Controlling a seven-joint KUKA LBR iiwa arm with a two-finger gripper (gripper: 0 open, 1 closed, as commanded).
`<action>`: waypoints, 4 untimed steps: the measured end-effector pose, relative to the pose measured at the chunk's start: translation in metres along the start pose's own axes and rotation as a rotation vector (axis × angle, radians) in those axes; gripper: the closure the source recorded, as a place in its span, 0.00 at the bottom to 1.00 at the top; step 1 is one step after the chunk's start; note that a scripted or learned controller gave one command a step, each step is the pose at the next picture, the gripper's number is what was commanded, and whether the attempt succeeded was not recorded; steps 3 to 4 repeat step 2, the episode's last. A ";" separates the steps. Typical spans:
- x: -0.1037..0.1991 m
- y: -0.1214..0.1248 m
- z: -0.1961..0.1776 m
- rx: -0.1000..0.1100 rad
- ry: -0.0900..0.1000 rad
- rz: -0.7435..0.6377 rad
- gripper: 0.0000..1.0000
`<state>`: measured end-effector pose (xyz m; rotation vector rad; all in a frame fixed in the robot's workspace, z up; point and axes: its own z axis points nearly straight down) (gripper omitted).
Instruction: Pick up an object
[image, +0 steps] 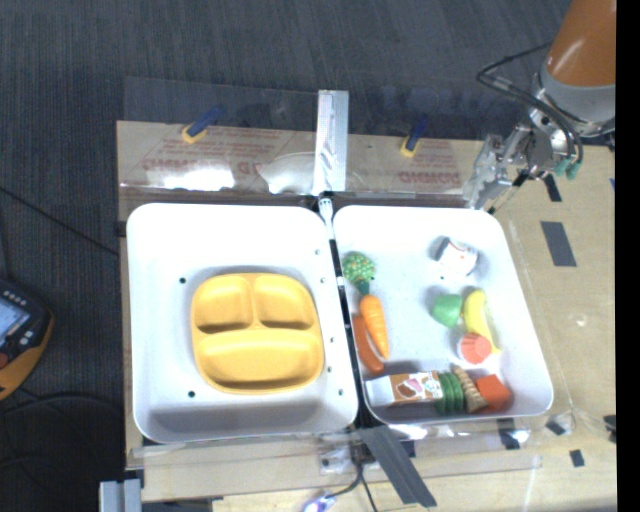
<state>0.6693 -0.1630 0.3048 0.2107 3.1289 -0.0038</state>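
Orange-banded arm (585, 45) runs off-frame; gripper (487, 186) detail blurred.

arm (585, 45): cut off by top edge | gripper (490, 185): finger state too small to tell

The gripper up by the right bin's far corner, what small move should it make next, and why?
Probably swing in over the right bin and lower toward the banana. The gripper hangs outside the far rim, holding nothing, and all the toys lie inside.
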 end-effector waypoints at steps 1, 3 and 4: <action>0.024 0.077 0.051 -0.003 0.003 0.012 1.00; 0.024 0.077 0.051 -0.003 0.003 0.012 0.00; 0.024 0.077 0.051 -0.003 0.003 0.012 0.00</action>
